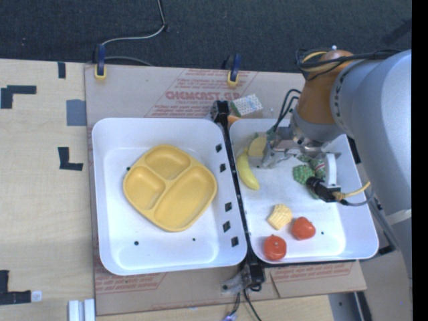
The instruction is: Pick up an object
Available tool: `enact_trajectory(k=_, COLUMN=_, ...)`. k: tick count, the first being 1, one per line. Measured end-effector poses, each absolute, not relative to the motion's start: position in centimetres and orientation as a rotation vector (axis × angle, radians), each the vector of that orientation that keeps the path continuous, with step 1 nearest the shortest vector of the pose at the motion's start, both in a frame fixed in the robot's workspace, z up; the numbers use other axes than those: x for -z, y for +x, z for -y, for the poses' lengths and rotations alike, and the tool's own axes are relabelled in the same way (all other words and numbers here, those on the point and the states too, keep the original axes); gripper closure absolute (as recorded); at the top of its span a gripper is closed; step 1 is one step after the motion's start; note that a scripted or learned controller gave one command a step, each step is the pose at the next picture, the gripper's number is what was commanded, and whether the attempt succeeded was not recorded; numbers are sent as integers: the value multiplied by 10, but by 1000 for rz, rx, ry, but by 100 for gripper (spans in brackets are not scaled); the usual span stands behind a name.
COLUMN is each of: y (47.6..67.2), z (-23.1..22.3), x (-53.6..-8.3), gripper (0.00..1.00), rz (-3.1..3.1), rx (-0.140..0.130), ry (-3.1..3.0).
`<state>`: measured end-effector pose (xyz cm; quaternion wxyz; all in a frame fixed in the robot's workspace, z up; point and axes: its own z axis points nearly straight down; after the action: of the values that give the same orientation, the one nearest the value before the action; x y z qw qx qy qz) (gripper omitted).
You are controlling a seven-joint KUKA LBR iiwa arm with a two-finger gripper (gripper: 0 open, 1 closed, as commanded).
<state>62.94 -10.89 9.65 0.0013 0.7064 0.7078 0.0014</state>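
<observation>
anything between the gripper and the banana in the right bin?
Nothing visible. The gripper is low in the right bin, right next to the banana, with only bare bin floor between them. The corn and tomatoes sit nearer the front.

Single fixed overhead camera, slanted downward; both white bins [107, 199] in frame

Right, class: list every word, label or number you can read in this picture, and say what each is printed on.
"CHEMCAST" in red, with a further part cut off by the bins: cardboard sheet under the bins.
More red print on the cardboard along its near edge: too small to read.
Patterned card behind the bins: too blurred to read.
</observation>
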Motion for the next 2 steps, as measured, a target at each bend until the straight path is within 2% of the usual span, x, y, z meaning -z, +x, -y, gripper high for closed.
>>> enact_trajectory(k=1, y=629, z=109, x=-96, gripper=0, rz=-2222, rx=-4, ry=2217)
enact_trajectory(k=2, y=642, z=109, x=-86, gripper=0, rz=-2223, rx=0, ry=2220)
